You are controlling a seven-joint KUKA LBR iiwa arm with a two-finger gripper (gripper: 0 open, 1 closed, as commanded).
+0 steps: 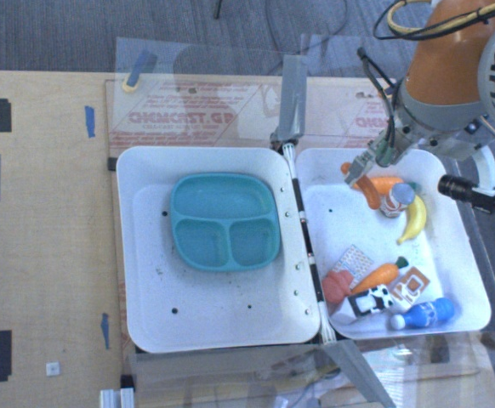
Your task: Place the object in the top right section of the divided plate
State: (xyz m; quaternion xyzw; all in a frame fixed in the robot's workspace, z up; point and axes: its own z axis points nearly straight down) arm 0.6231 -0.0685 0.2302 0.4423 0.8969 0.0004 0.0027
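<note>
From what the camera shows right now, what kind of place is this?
Probably a robotics lab test bench, not a kitchen. A robot arm reaches over two white bins set side by side. One holds a teal divided plate; the other holds toy food such as a banana and a carrot.

Teal divided plate (224,220) lies flat in the left white bin (137,253), upper-middle of the bin floor, one wide section along its far side and two smaller sections along the near side, all three bare. The object to place can't be singled out: the right bin (473,270) holds an orange bottle-like item (375,187), a banana (414,218), a carrot (375,277), a blue bottle (426,314) and small packets, loosely piled, several touching.
</note>
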